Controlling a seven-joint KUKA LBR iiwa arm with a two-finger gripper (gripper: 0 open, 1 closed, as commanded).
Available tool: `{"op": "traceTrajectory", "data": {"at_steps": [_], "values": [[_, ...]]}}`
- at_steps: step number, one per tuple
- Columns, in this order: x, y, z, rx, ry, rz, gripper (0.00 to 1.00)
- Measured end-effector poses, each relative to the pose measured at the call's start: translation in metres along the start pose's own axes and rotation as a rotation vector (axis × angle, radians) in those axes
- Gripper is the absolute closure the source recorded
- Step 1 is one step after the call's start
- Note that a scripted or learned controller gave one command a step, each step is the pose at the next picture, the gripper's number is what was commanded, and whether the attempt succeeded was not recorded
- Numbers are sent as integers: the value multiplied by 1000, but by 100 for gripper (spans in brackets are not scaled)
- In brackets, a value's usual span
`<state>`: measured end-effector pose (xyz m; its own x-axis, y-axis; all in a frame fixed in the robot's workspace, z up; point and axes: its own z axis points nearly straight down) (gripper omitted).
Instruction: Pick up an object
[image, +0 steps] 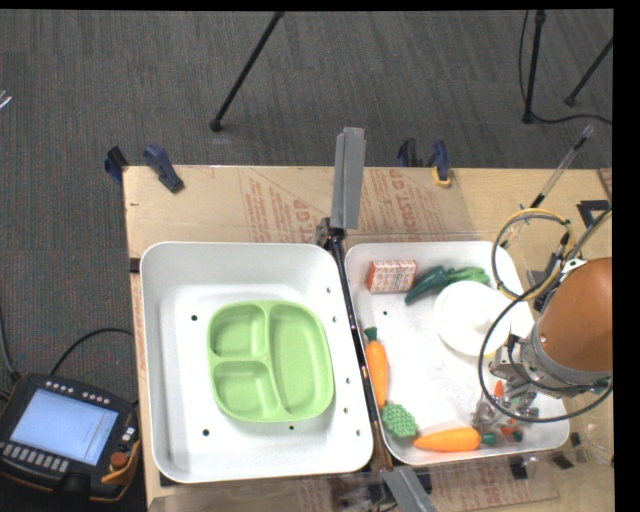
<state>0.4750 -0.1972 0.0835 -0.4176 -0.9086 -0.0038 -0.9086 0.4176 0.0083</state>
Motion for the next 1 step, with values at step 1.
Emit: {"op": "traceTrajectory", "data": {"at_steps": [1], "values": [[-51,-8,0,1,0,88,100]]}}
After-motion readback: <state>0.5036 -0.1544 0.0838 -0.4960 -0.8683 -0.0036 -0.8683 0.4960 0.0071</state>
